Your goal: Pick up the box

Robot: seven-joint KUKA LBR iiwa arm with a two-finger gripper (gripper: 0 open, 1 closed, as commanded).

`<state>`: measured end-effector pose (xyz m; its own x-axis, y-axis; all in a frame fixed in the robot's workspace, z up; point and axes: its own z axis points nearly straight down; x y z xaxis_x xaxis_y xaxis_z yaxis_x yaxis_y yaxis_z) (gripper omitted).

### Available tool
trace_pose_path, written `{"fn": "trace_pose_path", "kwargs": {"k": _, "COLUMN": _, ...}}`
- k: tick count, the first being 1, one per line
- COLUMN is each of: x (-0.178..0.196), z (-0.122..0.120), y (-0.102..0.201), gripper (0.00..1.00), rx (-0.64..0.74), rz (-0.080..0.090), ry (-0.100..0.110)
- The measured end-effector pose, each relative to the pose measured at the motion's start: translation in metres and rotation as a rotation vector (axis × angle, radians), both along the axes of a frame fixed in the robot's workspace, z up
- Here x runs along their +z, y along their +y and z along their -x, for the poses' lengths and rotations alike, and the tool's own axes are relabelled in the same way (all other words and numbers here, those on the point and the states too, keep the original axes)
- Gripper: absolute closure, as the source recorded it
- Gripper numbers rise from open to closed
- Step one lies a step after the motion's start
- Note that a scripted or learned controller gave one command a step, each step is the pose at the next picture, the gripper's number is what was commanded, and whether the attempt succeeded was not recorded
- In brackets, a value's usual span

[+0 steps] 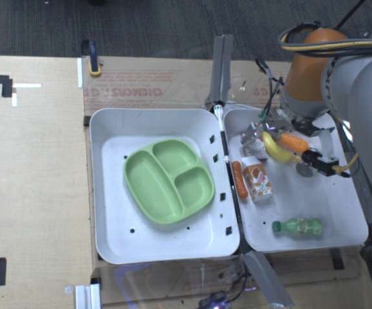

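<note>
Reaching in from the right, the grey arm (356, 76) with its orange band hangs over the far end of the right bin (340, 237), its gripper (263, 134) low near the bin's far-left corner above a yellow banana (275, 149) and an orange carrot (294, 143); how its fingers stand I cannot tell. The left bin (109, 192) carries a green divided plate (168, 180) at its middle. In the right bin the box (257, 182) lies near the left wall, just beside a red sausage (239, 179), apart from the gripper, and a green bottle (298, 226) lies on its side toward the near edge.
</note>
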<state>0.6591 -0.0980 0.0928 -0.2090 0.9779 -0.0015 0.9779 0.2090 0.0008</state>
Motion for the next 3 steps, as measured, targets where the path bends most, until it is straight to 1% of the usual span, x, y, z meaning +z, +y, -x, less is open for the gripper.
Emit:
{"fn": "trace_pose_path", "kwargs": {"k": 1, "x": -0.0002, "z": 0.0001, "y": 0.0004, "gripper": 0.0, "rx": 0.071, "rz": 0.0, "ry": 0.0}}
{"fn": "trace_pose_path", "kwargs": {"k": 2, "x": 0.0001, "z": 0.0001, "y": -0.0012, "gripper": 0.0, "rx": -0.144, "rz": 0.0, "ry": 0.0}}
{"fn": "trace_pose_path", "kwargs": {"k": 3, "x": 0.0, "z": 0.0001, "y": -0.0002, "gripper": 0.0, "rx": -0.108, "rz": 0.0, "ry": 0.0}}
